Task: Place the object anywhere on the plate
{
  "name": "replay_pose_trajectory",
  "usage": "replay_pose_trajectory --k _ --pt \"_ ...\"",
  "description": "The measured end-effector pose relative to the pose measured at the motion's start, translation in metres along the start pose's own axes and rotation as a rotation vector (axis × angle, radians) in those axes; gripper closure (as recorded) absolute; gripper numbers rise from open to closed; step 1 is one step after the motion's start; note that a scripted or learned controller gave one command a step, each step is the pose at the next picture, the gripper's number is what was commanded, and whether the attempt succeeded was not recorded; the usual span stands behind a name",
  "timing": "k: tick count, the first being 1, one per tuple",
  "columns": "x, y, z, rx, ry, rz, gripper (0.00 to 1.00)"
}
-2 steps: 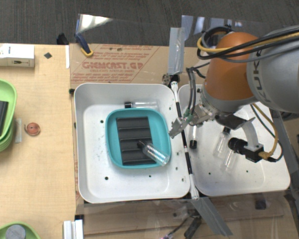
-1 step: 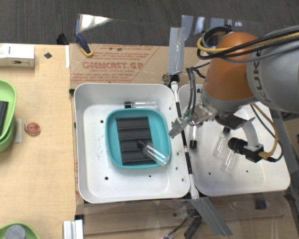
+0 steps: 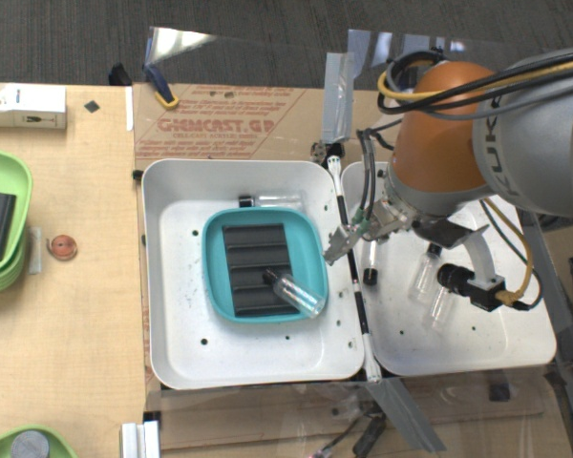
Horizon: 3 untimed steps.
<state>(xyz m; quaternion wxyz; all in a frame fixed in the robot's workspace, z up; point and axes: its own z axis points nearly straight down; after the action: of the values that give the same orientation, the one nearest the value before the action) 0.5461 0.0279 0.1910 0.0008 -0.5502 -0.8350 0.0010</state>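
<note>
Tubes seem to be the business here: a clear plastic tube [image 3: 294,292] with a dark cap lies slantwise on the teal plate [image 3: 222,235], resting on the plate's dark ribbed insert [image 3: 253,256], its clear end reaching the plate's lower right rim. The plate sits in the left white bin [image 3: 172,351]. A second tube [image 3: 267,201] lies just beyond the plate's far edge, on the bin floor.

The gripper [image 3: 349,237] hangs over the divide between the two bins, close to the plate's right side but apart from the tube. From where I stand I cannot tell how it is set; the wrist and cables hide too much.

If that slanted tube is the object, the placing looks done, and doing it well now means lifting straight up and away, without brushing the plate rim or nudging the tube, which could roll off the ribs. More clear tubes [image 3: 430,289] lie in the right bin [image 3: 516,351].
</note>
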Motion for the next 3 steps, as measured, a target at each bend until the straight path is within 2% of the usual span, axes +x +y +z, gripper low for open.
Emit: replay_pose_trajectory --k 3 --pt "0.0 0.0 0.0 0.0 0.0 0.0 0.0"
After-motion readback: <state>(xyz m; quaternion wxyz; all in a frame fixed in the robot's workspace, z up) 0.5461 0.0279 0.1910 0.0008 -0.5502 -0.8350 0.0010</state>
